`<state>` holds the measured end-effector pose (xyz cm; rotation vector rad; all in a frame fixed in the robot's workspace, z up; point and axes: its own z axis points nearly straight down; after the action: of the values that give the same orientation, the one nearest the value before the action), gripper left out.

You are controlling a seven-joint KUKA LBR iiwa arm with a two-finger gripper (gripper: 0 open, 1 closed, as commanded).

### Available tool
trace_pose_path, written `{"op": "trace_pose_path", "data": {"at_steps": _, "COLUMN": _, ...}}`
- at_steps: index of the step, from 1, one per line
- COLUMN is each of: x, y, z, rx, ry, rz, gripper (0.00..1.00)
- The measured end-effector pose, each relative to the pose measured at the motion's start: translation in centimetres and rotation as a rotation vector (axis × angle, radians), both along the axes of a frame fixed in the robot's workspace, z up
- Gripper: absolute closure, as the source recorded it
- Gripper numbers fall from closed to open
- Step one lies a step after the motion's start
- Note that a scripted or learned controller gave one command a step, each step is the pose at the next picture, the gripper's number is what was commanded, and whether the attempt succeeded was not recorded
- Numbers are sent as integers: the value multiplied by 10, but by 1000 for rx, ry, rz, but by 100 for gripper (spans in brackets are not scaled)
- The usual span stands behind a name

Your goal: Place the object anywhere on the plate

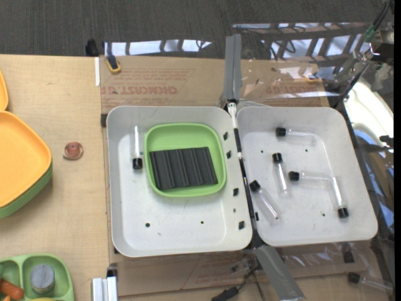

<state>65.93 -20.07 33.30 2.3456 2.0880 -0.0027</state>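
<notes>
Your tubes (pixel 279 172) lie loose in the right bin (pixel 326 232), staged for the green plate (pixel 183 130); the gripper's state cannot be told.

two bins sit side by side on the table (pixel 62 218), the left bin (pixel 175 231) touching the right bin (pixel 313 227) along their inner edges. in the left bin a plate (pixel 183 138) lies toward the back with a ridged mat (pixel 183 167) on it, and one tube (pixel 136 149) lies just beside the plate's left edge. the right bin holds five tubes (pixel 279 171) scattered apart, while left of the bins a stack of plates (pixel 22 158), a small round cap (pixel 73 149) and, nearer the front, a divided tray (pixel 31 281) rest on the table.
</notes>
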Motion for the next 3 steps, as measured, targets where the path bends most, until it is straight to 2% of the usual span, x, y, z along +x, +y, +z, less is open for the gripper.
{"op": "trace_pose_path", "data": {"at_steps": 1, "x": 0, "y": -14, "z": -33, "rx": 1, "ry": 3, "rz": -234, "gripper": 0}}
{"op": "trace_pose_path", "data": {"at_steps": 2, "x": 0, "y": -14, "z": -5, "rx": 0, "ry": 1, "rz": -379, "gripper": 0}}
{"op": "trace_pose_path", "data": {"at_steps": 3, "x": -1, "y": -7, "z": -21, "rx": 1, "ry": 3, "rz": -480, "gripper": 0}}
